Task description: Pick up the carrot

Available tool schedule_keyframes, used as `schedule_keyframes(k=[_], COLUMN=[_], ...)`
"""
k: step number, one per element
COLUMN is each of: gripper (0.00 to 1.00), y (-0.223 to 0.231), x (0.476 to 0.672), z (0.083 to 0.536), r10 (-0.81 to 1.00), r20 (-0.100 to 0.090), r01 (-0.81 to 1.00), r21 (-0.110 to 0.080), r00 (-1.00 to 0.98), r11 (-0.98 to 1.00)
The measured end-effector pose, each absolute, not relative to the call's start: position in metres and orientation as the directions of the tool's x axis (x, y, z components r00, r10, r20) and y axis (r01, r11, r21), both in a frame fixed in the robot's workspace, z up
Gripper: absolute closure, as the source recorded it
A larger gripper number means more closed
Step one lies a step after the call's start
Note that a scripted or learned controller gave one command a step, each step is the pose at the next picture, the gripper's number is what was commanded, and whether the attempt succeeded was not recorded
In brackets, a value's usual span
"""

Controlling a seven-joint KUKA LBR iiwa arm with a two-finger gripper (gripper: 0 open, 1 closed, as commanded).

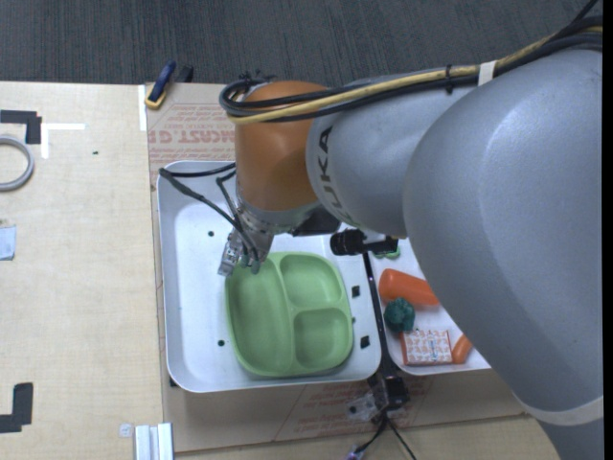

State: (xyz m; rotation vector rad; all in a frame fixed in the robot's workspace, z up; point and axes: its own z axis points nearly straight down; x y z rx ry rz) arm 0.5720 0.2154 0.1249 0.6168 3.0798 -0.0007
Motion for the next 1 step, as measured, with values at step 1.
schedule_keyframes(k=[1], gripper=[1.0], y=[0.2298], x=[0.5079], z=[0.0923], r10=[0.023], r20=[0.0], r01=[0.023], r21=[0.002], r00=[-1.0], r11=[1.0])
